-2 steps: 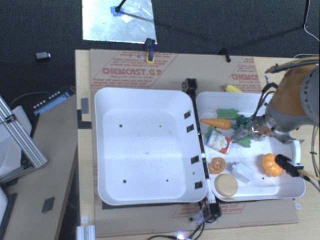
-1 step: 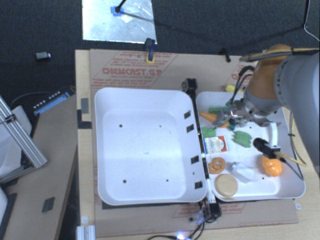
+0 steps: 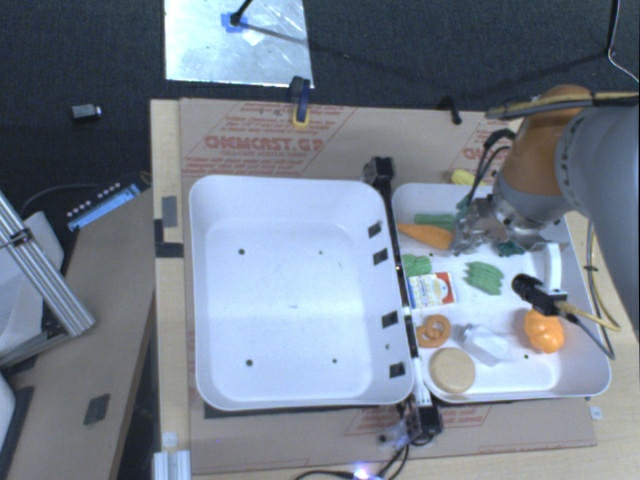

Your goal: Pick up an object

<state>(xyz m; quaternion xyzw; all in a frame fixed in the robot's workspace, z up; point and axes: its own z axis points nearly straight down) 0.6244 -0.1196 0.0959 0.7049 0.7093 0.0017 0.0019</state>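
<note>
**Gripper down in the right bin, nothing picked yet as far as I can see**

Dark carpet all round, a brown bench [image 3: 260, 138] with printed board on it, and two shallow white bins side by side. The left bin [image 3: 290, 288] is just bare white floor, so your candidates are all in the right bin [image 3: 585, 373].

The arm [image 3: 560, 158] comes in from the right, bent down over that bin's far edge, with the gripper [image 3: 478, 230] low near the far-left corner. Honestly I can't tell how the pincer stands; it's a dark blur from this angle, so don't count on a grip.

What's closest: a carrot [image 3: 425, 235] just beside the gripper toward the bin's left wall, and a green leafy piece [image 3: 435, 219] right behind it. Further toward the near edge you've got a green bean pod [image 3: 484, 276], a red-and-white packet [image 3: 430, 290], a small pretzel ring [image 3: 435, 330], a round biscuit [image 3: 452, 370] and an orange fruit [image 3: 543, 331].

My read: you're at the reach/descend step. Next you need to settle over one item, probably the carrot, pinch, then lift straight up.
</note>
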